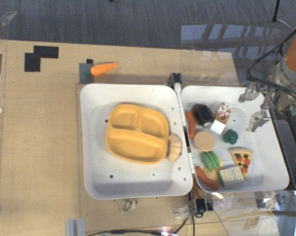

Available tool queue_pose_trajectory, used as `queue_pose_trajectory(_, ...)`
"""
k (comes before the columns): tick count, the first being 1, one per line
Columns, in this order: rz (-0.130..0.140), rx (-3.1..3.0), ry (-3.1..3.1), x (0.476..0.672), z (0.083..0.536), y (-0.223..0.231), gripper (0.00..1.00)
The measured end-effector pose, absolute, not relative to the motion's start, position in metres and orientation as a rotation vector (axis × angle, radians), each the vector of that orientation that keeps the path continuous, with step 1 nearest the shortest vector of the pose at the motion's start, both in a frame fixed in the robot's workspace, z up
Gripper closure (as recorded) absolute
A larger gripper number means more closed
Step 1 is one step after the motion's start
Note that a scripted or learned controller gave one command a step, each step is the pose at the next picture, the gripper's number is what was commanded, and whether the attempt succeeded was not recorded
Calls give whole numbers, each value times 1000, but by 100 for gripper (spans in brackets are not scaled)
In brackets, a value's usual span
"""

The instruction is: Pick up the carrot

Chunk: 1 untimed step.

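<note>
Tool (258,107) sits at right bin's (278,146) far right edge, over the rim, nothing btwn its two metal fingers; they look spread apart, so open & empty. Nearest in that bin: striped box (231,175), red sausage (206,177), pizza slice (241,157), green veg (211,159), tan disc (203,141). Left bin (96,176) has a yellow tray (137,132) w/ a bread piece (174,147) against it. Carrot (103,69) lies farthest back, on the surface outside both bins, just past left bin's far left corner, tip pointing right. Step looks like approach, not begun: next move needs a long reach across both bins, then descent aligned across the carrot. No legible writing; small carton (222,114) print too blurred.
</note>
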State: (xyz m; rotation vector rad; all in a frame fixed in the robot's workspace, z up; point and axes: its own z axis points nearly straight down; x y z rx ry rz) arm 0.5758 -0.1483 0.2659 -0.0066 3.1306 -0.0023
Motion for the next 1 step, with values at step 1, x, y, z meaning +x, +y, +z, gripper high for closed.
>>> queue_pose_trajectory(1, -1, -291, 3122, 504, 207, -138, 0)
